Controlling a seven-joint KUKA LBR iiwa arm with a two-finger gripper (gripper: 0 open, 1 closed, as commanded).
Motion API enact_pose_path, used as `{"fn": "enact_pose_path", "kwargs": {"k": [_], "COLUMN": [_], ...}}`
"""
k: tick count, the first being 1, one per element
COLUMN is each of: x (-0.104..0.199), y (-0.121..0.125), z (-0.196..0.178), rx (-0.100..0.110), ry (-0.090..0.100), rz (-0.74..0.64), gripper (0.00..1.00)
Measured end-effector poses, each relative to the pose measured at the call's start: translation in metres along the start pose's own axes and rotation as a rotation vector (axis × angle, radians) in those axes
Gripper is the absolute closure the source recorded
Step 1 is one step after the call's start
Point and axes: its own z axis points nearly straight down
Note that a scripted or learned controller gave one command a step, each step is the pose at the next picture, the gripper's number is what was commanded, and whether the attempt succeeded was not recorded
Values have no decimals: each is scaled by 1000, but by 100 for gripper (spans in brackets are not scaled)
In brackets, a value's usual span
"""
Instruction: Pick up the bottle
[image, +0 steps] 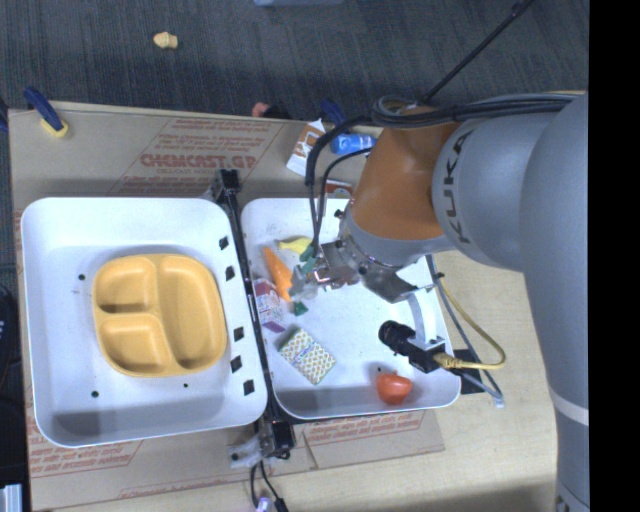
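Observation:
My gripper (312, 276) hangs low over the left half of the right bin (345, 400), under the orange wrist band. Just to its left lies a slim orange item (278, 272), tilted; it may be the bottle, though its shape is too small to be sure. It lies right beside the gripper's tip, and contact cannot be judged. A small clear, greenish piece (299, 305) lies just below the gripper.
The right bin also holds a yellow item (293, 243), a pink-red scrap (267, 299), a patterned box (306, 356) and a red round thing (394, 387). A yellow divided plate (160, 312) sits in the left bin (50, 400). A black clip (228, 182) sits where the bins meet.

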Motion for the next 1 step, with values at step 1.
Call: {"fn": "enact_pose_path", "kwargs": {"k": [1], "x": [57], "y": [-44], "z": [16], "rx": [2], "ry": [0], "rz": [102], "gripper": [100]}}
